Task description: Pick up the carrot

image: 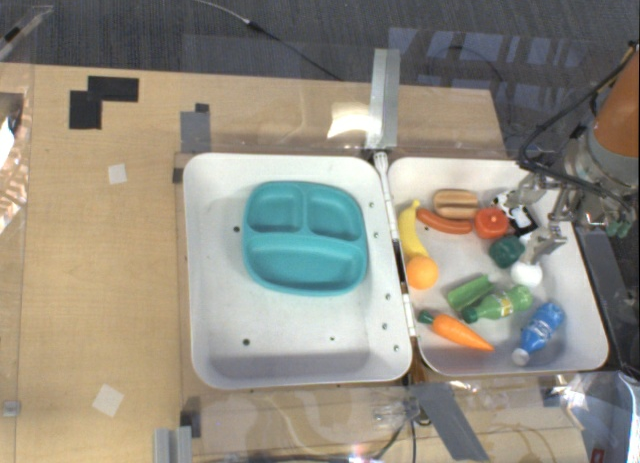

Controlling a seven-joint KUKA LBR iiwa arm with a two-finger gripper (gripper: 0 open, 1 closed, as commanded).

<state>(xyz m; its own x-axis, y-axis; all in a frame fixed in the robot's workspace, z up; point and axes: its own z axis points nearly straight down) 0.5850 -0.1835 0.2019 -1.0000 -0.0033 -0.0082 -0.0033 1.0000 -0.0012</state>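
While the arm reaches in from the 3 o'clock side, the scene reads as follows.

Arm: the grey arm (610,146) with its orange band sits at the 2 o'clock corner of the right bin (590,351).
Gripper: the gripper (540,221) hangs over the 3 o'clock part of the right bin, above the cluster of toy food.
Fingers: the two fingers stand apart with a clear gap, and nothing sits between them.
Carrot: the carrot (455,329) lies flat near the 6 o'clock wall of the right bin, its green top toward 9 o'clock, well apart from the gripper.
Neighbours: a green toy vegetable (468,291) lies just at the carrot's 12 o'clock; an orange (422,272) and a banana (410,231) lie at its 11 o'clock.
Other items: a hot dog (452,207), a tomato (491,222), a white ball (526,274) and a blue bottle (540,330) also share the right bin.
Left bin: the left bin (215,341) holds a teal divided plate (303,237).
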